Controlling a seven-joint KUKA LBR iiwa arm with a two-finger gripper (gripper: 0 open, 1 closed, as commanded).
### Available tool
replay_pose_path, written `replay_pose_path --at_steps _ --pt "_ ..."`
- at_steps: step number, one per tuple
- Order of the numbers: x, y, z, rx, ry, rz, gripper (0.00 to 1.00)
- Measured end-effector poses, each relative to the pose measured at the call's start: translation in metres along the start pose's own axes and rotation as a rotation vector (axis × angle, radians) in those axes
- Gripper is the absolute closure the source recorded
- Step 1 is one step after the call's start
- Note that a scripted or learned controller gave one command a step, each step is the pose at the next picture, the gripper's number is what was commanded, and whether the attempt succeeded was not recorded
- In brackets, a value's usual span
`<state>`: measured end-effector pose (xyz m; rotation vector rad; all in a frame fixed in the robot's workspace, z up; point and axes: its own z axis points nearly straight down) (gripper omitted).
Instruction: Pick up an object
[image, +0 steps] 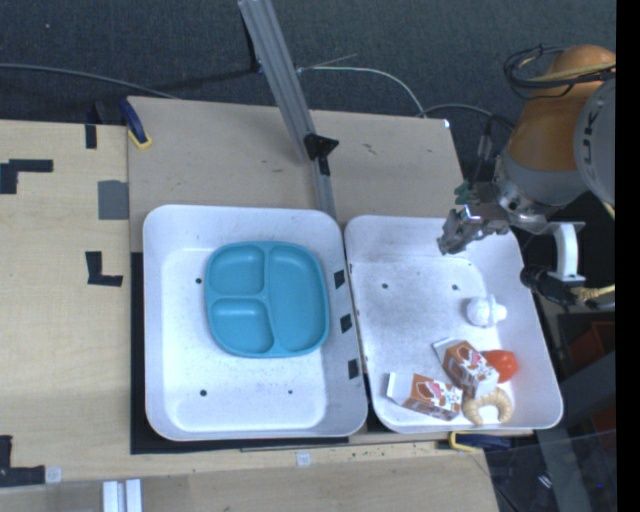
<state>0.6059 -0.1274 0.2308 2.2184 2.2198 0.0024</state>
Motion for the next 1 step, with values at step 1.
replay_pose_path --at_steps 1 --pt "-0.0025 -0.0023 -0.0436 -0.001 0.000 0.000 1.00"
